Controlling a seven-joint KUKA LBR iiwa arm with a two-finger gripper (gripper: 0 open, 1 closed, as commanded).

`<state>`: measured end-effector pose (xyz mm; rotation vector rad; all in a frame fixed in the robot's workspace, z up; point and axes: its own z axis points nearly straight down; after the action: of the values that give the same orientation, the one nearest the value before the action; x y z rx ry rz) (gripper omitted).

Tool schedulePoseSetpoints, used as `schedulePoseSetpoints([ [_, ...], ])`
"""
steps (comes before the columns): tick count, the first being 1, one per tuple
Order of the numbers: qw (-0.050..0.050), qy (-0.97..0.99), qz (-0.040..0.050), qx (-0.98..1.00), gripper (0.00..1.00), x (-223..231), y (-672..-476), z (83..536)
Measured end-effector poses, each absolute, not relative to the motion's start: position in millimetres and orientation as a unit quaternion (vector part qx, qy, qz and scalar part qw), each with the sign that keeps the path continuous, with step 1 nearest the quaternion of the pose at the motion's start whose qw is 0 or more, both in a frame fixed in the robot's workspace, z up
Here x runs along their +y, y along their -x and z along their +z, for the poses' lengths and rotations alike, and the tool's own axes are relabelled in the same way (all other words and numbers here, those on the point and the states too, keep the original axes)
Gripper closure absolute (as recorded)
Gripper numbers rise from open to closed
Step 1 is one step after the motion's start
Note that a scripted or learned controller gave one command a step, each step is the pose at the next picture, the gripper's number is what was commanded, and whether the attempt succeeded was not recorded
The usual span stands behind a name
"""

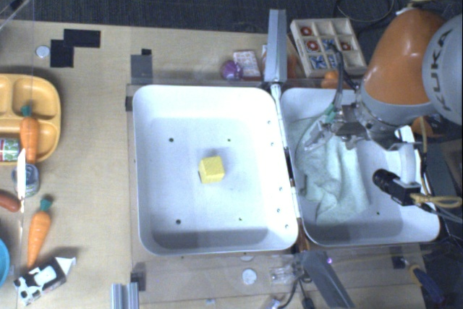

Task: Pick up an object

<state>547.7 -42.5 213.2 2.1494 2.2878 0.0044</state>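
A small yellow block [212, 169] lies near the middle of the left bin [166, 228]. A pale grey-green cloth [331, 177] lies crumpled across the left half of the right bin [405, 228]. My gripper [329, 128] hangs over the far left part of the right bin, right above the cloth's upper edge. The cloth rises in a fold towards it. The grey and orange arm [405, 69] covers the bin's far right corner.
A metal divider [275, 54] stands between the bins at the back. Behind them sit a purple item [231, 69], a small pink box [247, 63] and a compartment tray [327, 45]. A yellow dish [29, 116] and toy carrots [37, 228] lie far left.
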Motion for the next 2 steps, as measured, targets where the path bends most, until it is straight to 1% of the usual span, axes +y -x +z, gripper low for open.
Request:
schedulePoseSetpoints([
  [1, 0.002, -0.805, 0.0024, 0.593, 0.0, -101.8, -592.8, 224.1],
  [2, 0.003, -0.774, 0.0024, 0.634, 0.0, -126.3, -614.4, 227.4],
])
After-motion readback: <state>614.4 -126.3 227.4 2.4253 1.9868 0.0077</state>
